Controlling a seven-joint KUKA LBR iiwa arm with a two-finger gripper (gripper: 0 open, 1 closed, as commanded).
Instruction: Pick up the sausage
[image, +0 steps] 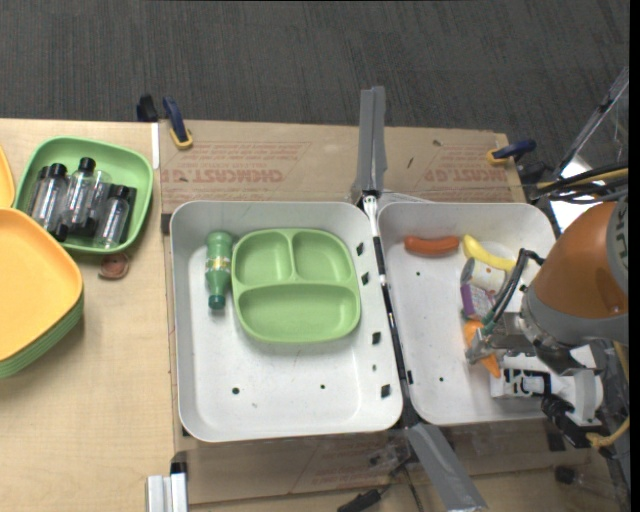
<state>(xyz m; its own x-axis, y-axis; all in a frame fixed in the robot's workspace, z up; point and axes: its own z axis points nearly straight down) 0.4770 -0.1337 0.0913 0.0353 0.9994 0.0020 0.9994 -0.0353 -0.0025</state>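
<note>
A grey KUKA arm with an orange band (590, 265) reaches in from the right over the right-hand white bin (430, 370), its end effector (487, 340) low among a small cluster of items near the bin's right side. Whether the end effector is open or closed, and whether it grips anything, cannot be told from this angle.

The sausage (432, 244) lies flat near the bin's far edge, well apart from the end effector, with a yellow banana-like item (490, 255) just beside it to the right. A purple item (468, 298) and a small orange piece (492, 365) sit close to the end effector.

In the left-hand bin (200, 380), a green divided plate (296, 284) rests beside a green bottle (218, 268) lying along its left side. On the worktop (80, 420) to the left stand a green tray of dark-capped bottles (85, 195) and a stack of orange plates (35, 300).
</note>
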